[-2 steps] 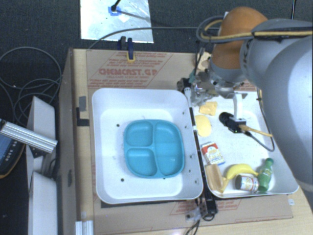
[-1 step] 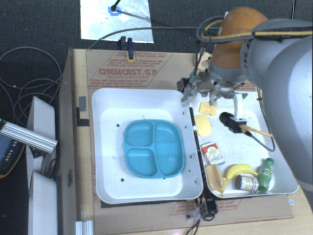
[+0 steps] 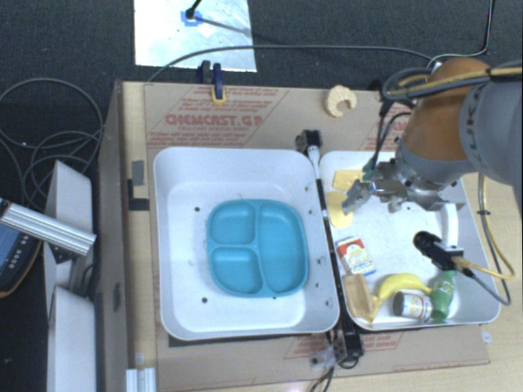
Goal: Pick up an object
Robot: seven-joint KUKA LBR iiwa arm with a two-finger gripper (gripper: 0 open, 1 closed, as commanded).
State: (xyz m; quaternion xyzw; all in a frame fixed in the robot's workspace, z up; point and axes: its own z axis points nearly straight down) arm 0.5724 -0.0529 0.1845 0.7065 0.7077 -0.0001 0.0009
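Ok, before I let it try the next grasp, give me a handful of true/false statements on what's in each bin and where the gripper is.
1. The blue divided plate lies in the left bin. True.
2. The gripper is over the left bin. False: it is over the right bin, near its upper left part, by the yellow pieces.
3. The banana lies in the right bin, near its lower edge. True.
4. The red and white carton sits on the blue divided plate. False: it lies in the right bin, near the wall between the bins.
5. The green bottle lies outside both bins. False: it lies in the right bin, beside the banana.
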